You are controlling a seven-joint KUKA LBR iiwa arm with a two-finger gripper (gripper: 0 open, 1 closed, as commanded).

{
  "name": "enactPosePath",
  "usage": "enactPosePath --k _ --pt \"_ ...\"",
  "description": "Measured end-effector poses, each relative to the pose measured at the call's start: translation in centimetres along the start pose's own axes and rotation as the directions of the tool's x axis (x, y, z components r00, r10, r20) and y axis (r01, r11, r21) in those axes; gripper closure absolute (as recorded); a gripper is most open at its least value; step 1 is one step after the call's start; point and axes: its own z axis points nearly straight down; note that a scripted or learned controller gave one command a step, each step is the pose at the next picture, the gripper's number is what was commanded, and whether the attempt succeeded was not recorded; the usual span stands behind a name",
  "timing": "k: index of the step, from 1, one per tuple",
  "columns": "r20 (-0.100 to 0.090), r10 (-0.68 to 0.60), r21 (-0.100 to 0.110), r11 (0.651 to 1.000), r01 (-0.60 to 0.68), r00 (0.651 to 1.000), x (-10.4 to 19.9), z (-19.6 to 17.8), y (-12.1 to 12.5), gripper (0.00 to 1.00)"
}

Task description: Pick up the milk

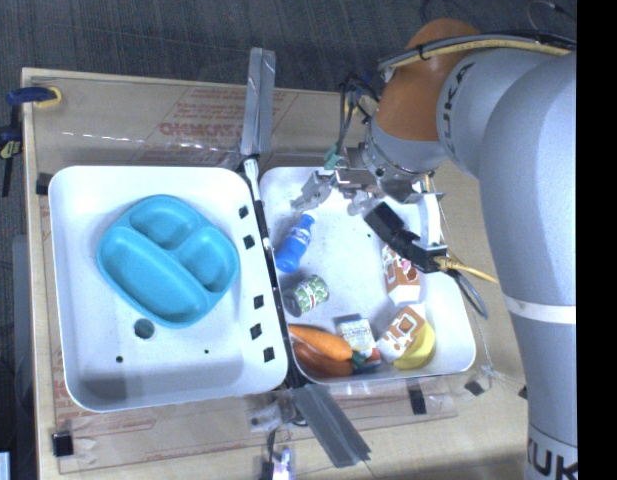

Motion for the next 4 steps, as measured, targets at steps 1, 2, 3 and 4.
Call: enactPosePath --k 1,2,3,4 --pt "0.003 -0.183 -0.005 0.983 0.183 0.983 -7.2 -1.9 -2.3 0.00" --pt "0.000 -0.211 -0.002 0.977 0.211 0.977 -9.1 -3.5 -5.3 0.00" --pt "-0.002 -0.314 0.000 0.949 0.314 0.949 -9.0 -3.2 -5.6 0.00" --pt "0.000 -0.395 -0.002 0.919 0.395 0.919 -9.0 -4.6 -8.3 0.00"
